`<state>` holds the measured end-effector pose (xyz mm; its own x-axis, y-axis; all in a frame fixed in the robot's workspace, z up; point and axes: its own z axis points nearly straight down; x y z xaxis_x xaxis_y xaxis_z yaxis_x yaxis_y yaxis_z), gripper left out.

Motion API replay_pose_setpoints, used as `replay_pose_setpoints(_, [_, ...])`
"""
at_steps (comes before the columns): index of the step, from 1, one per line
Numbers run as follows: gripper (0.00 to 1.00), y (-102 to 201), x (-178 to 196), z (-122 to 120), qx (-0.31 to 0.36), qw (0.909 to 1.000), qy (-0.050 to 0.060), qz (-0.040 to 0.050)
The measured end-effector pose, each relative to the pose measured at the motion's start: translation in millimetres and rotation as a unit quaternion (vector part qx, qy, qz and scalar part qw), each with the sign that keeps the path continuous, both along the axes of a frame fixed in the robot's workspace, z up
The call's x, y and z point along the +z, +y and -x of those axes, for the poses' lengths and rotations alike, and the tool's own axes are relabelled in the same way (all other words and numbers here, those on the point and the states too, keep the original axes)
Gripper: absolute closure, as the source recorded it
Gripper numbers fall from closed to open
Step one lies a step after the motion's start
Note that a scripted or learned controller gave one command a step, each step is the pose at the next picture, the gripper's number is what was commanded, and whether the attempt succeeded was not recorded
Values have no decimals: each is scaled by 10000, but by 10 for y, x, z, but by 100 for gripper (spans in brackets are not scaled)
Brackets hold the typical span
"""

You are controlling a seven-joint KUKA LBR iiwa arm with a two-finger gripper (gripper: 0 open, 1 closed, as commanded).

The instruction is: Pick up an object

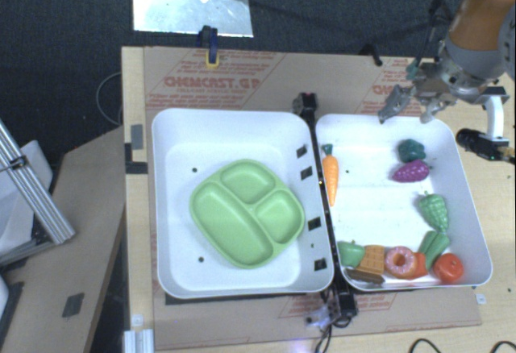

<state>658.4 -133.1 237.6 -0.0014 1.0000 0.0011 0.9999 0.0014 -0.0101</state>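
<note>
Toy food is lying in the right bin while the arm is hanging over its top edge.

On the left, a green plate is sitting in the left bin. In the middle, a carrot is lying by the right bin's left wall. Lower right, a donut and a tomato are lying together. Upper right, purple grapes are lying under a dark green veggie. The tool is hanging above them with its fingers spread apart, holding nothing.
</note>
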Motion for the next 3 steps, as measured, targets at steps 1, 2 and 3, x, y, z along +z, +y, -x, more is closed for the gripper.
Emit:
replay_pose_setpoints(1, [0, 3, 77, -23, 10, 10000, -60, 8])
replay_pose_setpoints(2, [0, -10, -340, 16, 1, 10000, -53, 8])
replay_pose_setpoints(3, [0, -32, -957, 57, -2, 10000, -37, 4])
